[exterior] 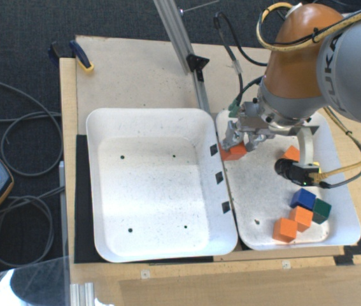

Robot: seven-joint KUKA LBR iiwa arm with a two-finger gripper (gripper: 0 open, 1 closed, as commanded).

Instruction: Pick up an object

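three orange blocks point(293, 222), one blue point(304, 197), one green point(321, 210), one red point(234, 151)

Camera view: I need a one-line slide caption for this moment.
Gripper poised at a red-orange block by the right bin's left wall; more blocks clustered near its front corner.

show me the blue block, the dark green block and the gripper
blue block point(304, 197), camera view, on its top face
dark green block point(322, 210), camera view, on its top face
gripper point(241, 144), camera view, midway between its fingertips, just above a red-orange block point(233, 152)
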